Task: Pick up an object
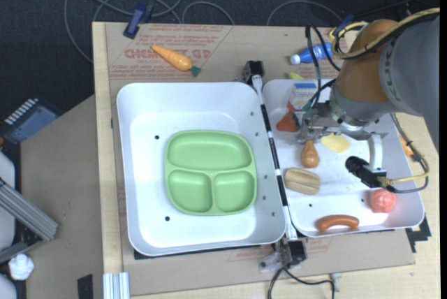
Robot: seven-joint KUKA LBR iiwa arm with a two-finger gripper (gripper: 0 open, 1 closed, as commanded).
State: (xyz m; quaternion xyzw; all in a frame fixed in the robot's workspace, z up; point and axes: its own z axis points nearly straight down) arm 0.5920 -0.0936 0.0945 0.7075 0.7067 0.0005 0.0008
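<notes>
Below pincer (312,124), orange toy (309,154), apart

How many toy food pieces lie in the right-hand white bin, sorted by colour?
Red wedge-shaped piece: 1
Orange pear-shaped piece: 1
Yellow flat piece: 1
Tan bread roll: 1
Pink round fruit: 1
Orange-red sausage: 1
Total: 6

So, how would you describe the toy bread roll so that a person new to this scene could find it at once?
Look at the right shallow white bin, where the grey arm reaches in. Along its left wall, just below the small orange pear-shaped toy, lies the tan oval bread roll. It is the only beige, ridged piece; the neighbours are orange, red, yellow or pink.
</notes>
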